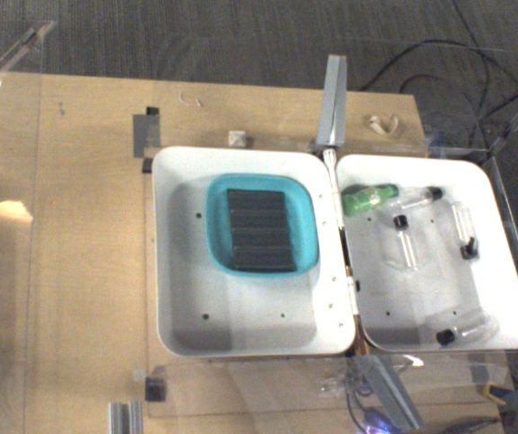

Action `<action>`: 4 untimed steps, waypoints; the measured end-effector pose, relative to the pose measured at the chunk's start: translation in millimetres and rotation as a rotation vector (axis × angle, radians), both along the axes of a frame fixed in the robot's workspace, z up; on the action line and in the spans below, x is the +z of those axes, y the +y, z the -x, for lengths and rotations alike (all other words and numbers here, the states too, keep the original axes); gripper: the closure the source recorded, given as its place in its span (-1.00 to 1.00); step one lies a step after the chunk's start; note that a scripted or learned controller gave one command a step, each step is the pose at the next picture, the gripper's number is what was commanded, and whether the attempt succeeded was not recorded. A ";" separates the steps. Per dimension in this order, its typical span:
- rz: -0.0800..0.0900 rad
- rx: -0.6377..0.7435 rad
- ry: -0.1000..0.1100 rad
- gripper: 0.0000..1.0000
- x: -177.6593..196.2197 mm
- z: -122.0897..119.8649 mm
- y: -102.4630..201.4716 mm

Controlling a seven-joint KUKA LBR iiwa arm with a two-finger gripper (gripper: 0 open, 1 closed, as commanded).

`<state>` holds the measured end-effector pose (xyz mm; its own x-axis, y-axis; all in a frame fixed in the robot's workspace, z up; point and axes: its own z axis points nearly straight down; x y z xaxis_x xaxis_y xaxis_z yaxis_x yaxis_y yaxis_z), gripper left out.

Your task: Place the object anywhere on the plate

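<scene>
Jaws: whether spread or pressed together cannot be told from this view, and nothing is seen pinched.

On the table [60, 242], the left bin [164, 269] holds a teal plate [215, 224], set toward its far half. A dark ridged slab [259, 231] lies flat on the plate, inside the raised rim, slightly right of centre. If the slab is the object meant, the placing is judged done and only a retreat is called for. Bare white floor is left in front of the plate and along its left side, so room for a descent is ample there.

The right bin [503, 242] touches the left one along a shared wall. Against that wall, at the far corner, a green bottle [369, 199] lies on its side. Clear tubes [406, 242] with black caps are scattered further right. If one of these is meant, a pick is called for first; the bottle's closeness to the wall would be a risk.
</scene>
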<state>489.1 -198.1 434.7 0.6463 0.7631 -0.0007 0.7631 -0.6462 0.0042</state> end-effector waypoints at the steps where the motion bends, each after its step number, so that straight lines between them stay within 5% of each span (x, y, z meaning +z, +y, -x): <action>1: 0.000 -0.139 0.000 -1.00 0.0 0.1 0.3; 4: -0.003 -0.560 -0.003 -1.00 1.0 1.1 -7.3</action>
